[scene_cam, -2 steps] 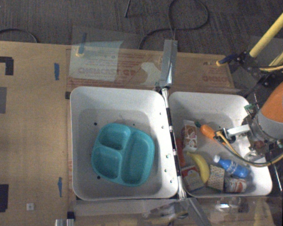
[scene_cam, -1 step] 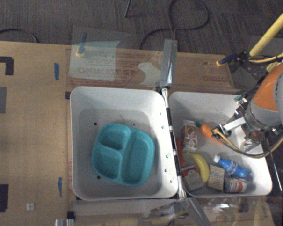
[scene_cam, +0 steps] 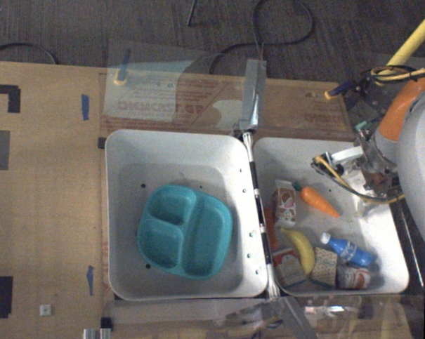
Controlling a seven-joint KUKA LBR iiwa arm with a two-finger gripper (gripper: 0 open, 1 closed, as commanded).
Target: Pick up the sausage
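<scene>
The sausage [scene_cam: 267, 233] is a thin reddish-brown piece lying lengthwise against the left wall of the right bin [scene_cam: 398, 268], partly hidden by the bin's rim and by a small carton [scene_cam: 286, 203]. My gripper [scene_cam: 375, 181] hangs over the right bin's upper right part, wrapped in cables, well to the right of the sausage and apart from it. Nothing shows between it and the sausage except the carrot [scene_cam: 319, 201].
A banana [scene_cam: 302, 248], a blue bottle [scene_cam: 348, 251], a can [scene_cam: 352, 278] and a small box [scene_cam: 290, 267] crowd the right bin's near side. The left bin [scene_cam: 121, 168] holds a teal divided plate [scene_cam: 185, 231]. A metal divider [scene_cam: 252, 104] stands behind the bins.
</scene>
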